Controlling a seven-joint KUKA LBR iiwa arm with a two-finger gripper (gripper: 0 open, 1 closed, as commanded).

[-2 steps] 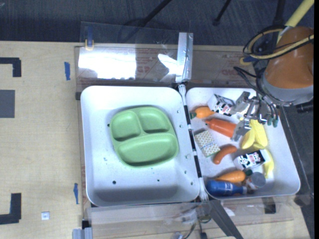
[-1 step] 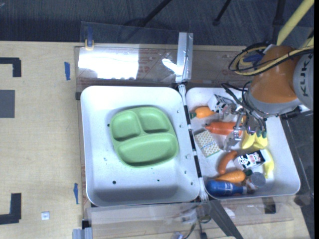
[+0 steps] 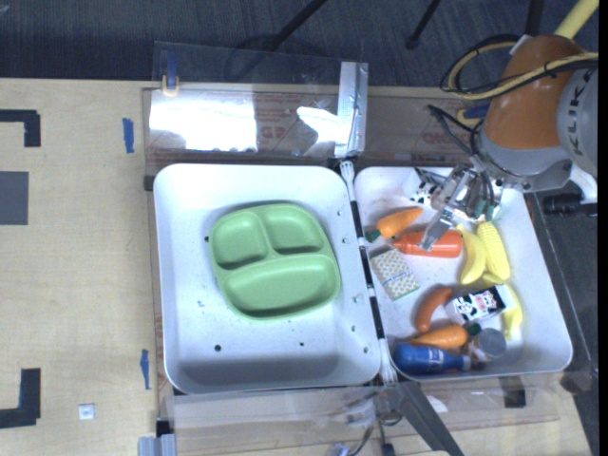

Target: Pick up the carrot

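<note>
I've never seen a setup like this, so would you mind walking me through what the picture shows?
One camera looks down at a slant on a bench with two white bins. The grey and orange machine at right is a robot arm; its gripper hangs over the right bin. The left bin holds a green divided plate. The right bin holds toy food: a carrot, corn, a blue bottle and more. The gripper is low among these toys, but I cannot tell whether it holds anything.

This is looking like a robotics lab: a wooden bench (image 3: pixel 76 255) is carrying black tape markers (image 3: pixel 26 129) and blue tape tabs (image 3: pixel 127 134), two white bins (image 3: pixel 180 350) are sitting side by side, and stand legs (image 3: pixel 313 8) are crossing dark carpet behind.
</note>
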